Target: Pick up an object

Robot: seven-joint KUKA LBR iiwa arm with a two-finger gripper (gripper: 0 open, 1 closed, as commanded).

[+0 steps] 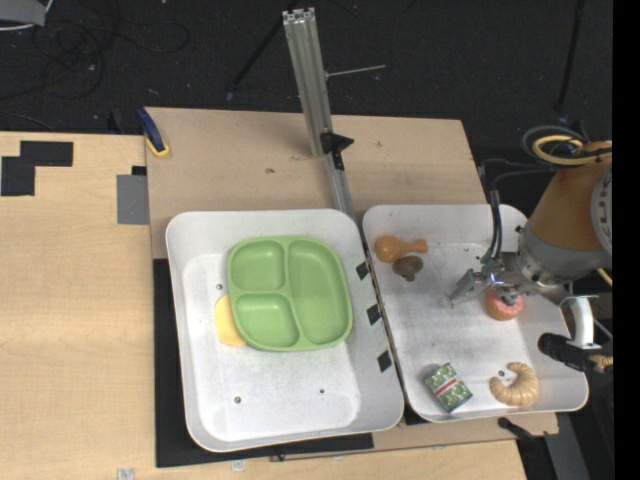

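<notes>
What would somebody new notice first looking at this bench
The bright green divided plate stands out first, sitting in the left bin and partly covering a yellow object. In the right bin, the arm's hand is low beside a red round object, with a croissant and a small green packet near the front edge.

In the right bin (440, 268), the middle of the floor lies open between things near the edges: an orange-and-brown piece (400, 255) at the upper left, a green box (447, 387) and croissant (515, 384) along the lower rim, a red object (503, 305) just beside the tool (478, 284). A green divided plate (290, 293) fills the left bin's (200, 388) upper half; below it the floor is open.
</notes>
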